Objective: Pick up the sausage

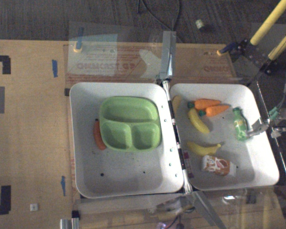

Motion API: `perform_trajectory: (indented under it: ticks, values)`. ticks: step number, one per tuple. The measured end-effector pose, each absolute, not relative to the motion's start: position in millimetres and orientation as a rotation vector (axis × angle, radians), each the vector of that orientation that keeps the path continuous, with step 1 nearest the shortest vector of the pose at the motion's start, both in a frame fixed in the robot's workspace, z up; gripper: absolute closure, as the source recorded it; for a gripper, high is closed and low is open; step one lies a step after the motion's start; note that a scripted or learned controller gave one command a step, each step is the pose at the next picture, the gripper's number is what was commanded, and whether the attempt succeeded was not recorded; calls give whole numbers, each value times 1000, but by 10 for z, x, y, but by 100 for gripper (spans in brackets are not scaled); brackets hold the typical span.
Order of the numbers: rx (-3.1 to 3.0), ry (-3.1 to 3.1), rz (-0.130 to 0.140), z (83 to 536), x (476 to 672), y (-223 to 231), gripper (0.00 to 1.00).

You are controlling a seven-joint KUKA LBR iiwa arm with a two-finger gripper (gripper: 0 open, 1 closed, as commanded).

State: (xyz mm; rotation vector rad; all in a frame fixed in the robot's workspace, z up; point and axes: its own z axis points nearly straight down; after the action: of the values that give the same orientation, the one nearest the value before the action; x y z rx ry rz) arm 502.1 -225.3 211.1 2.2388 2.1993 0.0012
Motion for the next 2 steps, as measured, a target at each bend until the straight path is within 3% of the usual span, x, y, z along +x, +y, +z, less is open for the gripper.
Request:
perform_trajectory:
  ticks: [1, 2]
  values:
    - [2353, 2076, 5, 890, 4809, -1582, 0]
    - [2503, 1898, -1, 1958, 4844, -2113, 0]
